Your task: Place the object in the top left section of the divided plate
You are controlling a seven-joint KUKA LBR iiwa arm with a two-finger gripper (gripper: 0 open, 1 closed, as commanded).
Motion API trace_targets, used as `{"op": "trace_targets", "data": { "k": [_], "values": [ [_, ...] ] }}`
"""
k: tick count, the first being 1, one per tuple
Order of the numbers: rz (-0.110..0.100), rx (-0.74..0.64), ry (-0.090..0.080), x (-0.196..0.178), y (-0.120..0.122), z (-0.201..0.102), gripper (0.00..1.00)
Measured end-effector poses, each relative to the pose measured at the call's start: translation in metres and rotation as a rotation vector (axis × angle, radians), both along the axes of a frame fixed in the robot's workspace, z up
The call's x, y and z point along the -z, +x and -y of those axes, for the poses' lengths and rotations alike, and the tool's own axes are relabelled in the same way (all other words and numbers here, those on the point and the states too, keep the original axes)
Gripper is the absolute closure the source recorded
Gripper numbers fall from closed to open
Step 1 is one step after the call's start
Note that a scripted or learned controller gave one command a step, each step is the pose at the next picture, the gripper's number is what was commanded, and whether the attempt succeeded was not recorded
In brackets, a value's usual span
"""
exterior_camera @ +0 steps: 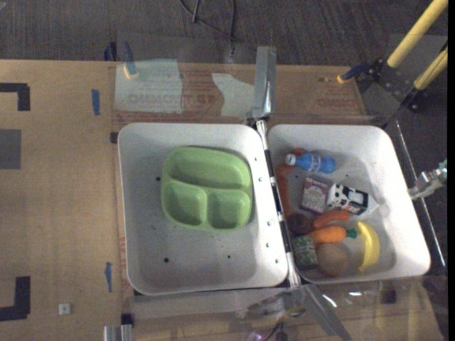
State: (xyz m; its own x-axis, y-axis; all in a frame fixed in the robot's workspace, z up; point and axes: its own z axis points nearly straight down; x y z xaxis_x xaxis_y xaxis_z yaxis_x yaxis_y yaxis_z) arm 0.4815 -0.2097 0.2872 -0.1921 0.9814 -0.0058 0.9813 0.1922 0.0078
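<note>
A green divided plate (206,188) lies in the left bin (142,254), with one long section along its far side and two smaller ones along its near side; all of its sections are bare. The right bin (398,155) holds several small items: a blue and white bottle (313,163), a maroon packet (313,194), a black-and-white carton (347,198), a carrot (330,234), a banana (367,245) and a brown round item (333,259). A metal part of my gripper (429,180) pokes in over the right bin's right rim, away from all the items.
A green box (304,251) and a dark purple item (299,224) sit by the divider between the bins. A metal post (263,84) stands behind the bins. Yellow poles (423,27) lean at the top right. Blue tape marks (96,101) dot the wooden bench.
</note>
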Motion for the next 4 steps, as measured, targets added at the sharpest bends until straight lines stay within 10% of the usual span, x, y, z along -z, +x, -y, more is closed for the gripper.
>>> {"op": "trace_targets", "data": {
  "k": [2, 3, 4],
  "values": [
    [-0.008, 0.043, 0.004, 0.086, -0.002, 0.013, 1.0],
    [-0.012, 0.725, 0.009, 0.173, -0.003, 0.013, 1.0],
    [-0.008, 0.684, 0.006, 0.031, 0.004, -0.022, 1.0]
  ]
}}
